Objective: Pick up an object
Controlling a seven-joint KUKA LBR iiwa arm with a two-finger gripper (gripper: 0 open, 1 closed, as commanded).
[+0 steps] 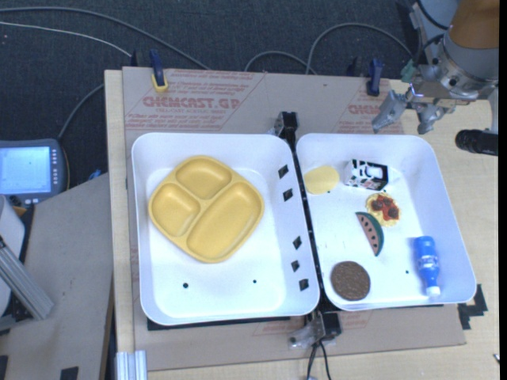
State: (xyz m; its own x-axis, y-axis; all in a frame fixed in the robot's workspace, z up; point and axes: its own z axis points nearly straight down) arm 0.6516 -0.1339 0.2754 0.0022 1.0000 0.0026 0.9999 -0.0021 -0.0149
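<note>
The right bin (444, 188) holds a pale yellow round piece (321, 180), a black-and-white toy (368, 175), a small red and yellow pizza-like piece (384, 207), a watermelon slice (371, 233), a brown round cookie (349, 280) and a blue bottle (425, 264). My gripper (409, 110) hangs above the bench just behind the right bin's far edge, open, its two grey fingers (387, 112) spread with nothing between them. The arm's orange band sits at the top right.
A yellow three-section plate (207, 208) lies in the left bin (158, 283). Black clips line the divider between the bins (294, 212). Blue clamps (158, 73) hold the cardboard at the back. A small screen (28, 167) stands at the left.
</note>
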